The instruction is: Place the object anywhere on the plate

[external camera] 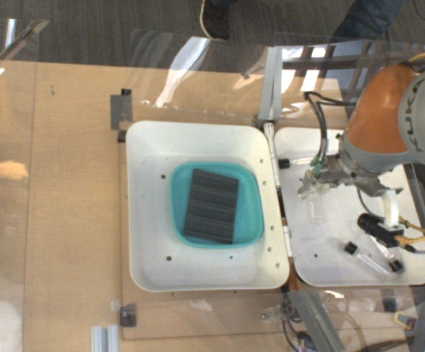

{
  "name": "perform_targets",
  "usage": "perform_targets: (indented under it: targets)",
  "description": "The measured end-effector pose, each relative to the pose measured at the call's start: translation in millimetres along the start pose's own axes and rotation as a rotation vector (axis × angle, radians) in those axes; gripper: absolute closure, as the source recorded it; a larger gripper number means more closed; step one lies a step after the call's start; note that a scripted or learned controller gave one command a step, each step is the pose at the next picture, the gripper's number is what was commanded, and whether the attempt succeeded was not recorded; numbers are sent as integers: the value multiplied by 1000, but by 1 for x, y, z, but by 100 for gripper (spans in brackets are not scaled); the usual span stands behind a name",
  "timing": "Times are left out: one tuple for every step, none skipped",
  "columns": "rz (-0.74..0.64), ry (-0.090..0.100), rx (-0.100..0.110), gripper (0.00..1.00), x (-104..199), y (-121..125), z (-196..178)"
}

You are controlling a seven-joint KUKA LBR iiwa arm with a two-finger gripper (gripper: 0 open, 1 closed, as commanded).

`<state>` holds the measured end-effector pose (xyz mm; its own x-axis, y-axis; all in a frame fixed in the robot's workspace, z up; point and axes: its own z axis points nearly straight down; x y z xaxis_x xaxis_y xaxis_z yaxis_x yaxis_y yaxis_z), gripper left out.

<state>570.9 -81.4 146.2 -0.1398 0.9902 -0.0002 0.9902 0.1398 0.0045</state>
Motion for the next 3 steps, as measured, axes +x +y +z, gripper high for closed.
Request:
perform_targets:
  targets:
    - [-106, 0, -3, 100, 80, -3, -40]
    - [-171, 0, -2, 100, 139, 32, -39]
    - [-170, 0, -3, 0, 139, 32, -39]
